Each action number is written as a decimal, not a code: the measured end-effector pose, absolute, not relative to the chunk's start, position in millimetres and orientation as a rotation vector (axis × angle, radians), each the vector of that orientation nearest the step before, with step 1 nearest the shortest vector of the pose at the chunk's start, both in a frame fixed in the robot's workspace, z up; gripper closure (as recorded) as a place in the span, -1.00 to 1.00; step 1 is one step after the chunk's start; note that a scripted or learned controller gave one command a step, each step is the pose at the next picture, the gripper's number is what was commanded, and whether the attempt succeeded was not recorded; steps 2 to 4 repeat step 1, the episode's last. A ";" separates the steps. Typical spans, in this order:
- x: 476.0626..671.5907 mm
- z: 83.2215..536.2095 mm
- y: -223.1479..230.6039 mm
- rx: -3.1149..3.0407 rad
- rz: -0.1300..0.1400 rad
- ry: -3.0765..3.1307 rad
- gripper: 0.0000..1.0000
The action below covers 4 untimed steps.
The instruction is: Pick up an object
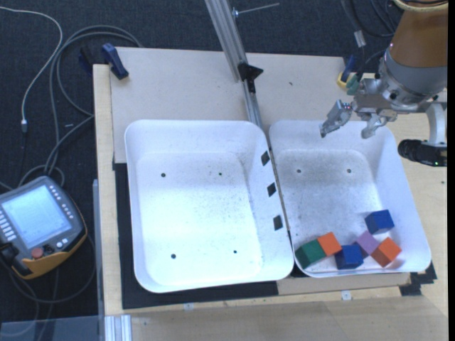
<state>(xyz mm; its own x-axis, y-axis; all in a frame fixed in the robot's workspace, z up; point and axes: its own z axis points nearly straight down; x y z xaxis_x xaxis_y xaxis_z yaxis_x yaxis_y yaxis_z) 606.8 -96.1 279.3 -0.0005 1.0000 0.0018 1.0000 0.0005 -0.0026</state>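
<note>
Small cubes (348,249) — green, orange, blue, purple — cluster in the right bin's (398,169) near corner; the pincer (352,124) hangs open, empty, above the far edge.

Bench: my bench (178,84) is a pale wooden top, seen from above at a slant.
Black mat: a dark mat (128,261) lies flat on the bench and peeks out under the bins along the left and the near edge.
Left bin: a shallow white bin (142,137) sits on the left half, with tiny dark specks on its floor.
Right bin: a second white bin (405,183) sits right beside it, and their rims touch in the middle.
Blue clamp: a small blue clamp (114,60) grips the far left corner of the bench.
Metal rail: a long silver rail (227,30) slants down from the far edge to where the bins meet.
</note>
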 end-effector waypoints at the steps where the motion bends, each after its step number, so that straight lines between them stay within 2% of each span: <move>1: 547.3 237.3 -136.2 -2.222 0.008 -2.210 -1.00; 4: 547.3 237.3 -136.2 -2.222 0.008 -2.210 -1.00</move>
